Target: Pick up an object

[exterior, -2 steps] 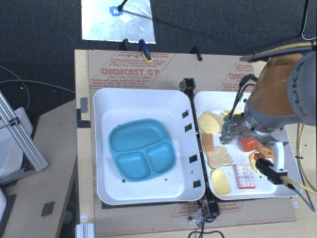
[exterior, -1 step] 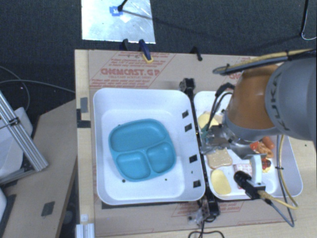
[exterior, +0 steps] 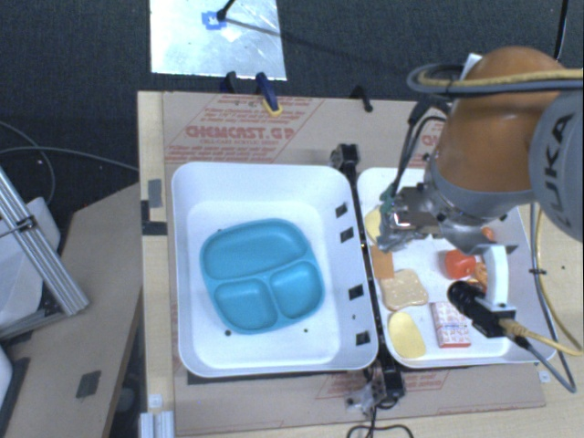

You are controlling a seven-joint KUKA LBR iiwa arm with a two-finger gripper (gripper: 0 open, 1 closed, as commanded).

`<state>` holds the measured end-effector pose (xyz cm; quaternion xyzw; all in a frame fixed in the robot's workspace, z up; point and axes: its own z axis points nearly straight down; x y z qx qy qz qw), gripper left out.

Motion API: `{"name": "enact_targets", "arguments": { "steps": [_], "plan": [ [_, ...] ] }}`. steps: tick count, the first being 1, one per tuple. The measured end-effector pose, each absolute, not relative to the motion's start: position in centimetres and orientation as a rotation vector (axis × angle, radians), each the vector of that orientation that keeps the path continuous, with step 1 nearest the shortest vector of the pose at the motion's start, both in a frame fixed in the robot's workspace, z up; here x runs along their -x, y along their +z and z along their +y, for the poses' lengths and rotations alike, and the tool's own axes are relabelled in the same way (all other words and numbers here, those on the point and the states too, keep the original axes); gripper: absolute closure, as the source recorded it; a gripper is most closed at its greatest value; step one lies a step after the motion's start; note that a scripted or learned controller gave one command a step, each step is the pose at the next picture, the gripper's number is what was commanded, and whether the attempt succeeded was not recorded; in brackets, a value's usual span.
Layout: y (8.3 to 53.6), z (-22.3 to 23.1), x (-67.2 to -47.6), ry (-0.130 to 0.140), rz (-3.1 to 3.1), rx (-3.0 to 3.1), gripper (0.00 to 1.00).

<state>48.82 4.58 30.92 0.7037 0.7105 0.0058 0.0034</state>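
Cardboard-covered surface (exterior: 246, 121) carrying two white bins, the arm working over the right bin (exterior: 511, 349).

Tool (exterior: 394, 231) is hovering low by the tan cracker-like piece (exterior: 403, 289); whether it is spread or pinching, I cannot tell. It should be descending squarely, avoiding the divider (exterior: 362, 245).
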Motion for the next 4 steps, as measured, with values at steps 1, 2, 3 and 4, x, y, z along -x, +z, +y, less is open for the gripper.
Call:
{"name": "enact_targets", "arguments": {
  "steps": [1, 2, 3, 4],
  "plan": [
    [31.4, 4.4, -48.8, 0.006, 2.231, -2.208, 1.0],
    [32.4, 4.4, -48.9, 0.008, 2.238, -2.2, 1.0],
    [33.5, 4.4, -48.9, 0.009, 2.243, -2.193, 1.0],
    [25.7, 5.8, -48.6, -0.007, 2.226, -2.222, 1.0]
  ]
}}
